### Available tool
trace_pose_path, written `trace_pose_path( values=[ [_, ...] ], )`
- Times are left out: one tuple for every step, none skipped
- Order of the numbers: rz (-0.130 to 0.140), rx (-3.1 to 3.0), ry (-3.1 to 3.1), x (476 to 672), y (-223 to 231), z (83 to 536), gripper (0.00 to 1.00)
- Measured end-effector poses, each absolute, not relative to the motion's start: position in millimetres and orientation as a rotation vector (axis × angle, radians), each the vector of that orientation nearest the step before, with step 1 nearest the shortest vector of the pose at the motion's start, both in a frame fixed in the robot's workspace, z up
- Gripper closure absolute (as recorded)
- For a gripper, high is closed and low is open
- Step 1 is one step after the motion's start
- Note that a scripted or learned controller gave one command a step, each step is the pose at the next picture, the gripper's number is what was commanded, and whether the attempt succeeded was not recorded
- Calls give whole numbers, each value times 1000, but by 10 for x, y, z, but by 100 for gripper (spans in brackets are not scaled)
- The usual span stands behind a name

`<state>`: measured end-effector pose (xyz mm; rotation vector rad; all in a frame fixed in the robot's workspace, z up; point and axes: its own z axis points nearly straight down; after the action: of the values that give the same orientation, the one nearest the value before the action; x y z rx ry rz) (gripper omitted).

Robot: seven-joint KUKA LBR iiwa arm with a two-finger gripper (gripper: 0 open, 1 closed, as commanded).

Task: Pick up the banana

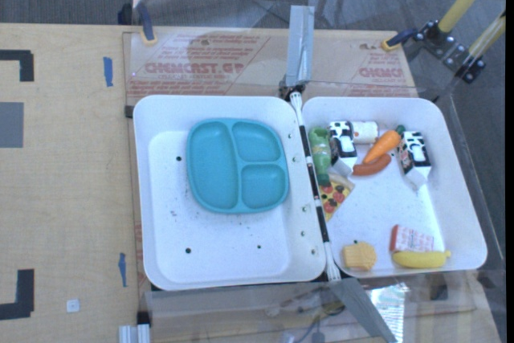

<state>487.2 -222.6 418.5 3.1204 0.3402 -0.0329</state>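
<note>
The yellow banana (421, 259) lies flat at the near right corner of the right bin (450, 173), curved along the bin's front wall. A small red and white packet (410, 238) touches its upper side. No arm or gripper reaches over the bins.
The right bin also holds a yellow corn piece (359, 256), a carrot (384, 144), a red sausage (371, 167), two black and white cartons (414, 156), a green bottle (320, 153) and a pizza slice (332, 194). A teal divided plate (237, 165) sits in the left bin (161, 237).
</note>
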Motion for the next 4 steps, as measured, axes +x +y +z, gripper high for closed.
trace_pose_path(
  values=[
    [-13, 3129, 314, 4804, -2240, 3157, 0],
    [-14, 3124, 369, 4830, -2138, 3026, 0],
    [-12, 3092, 583, 4793, -2239, 2154, 0],
    [-11, 3042, 810, 4794, -2236, 2074, 0]
  ],
)
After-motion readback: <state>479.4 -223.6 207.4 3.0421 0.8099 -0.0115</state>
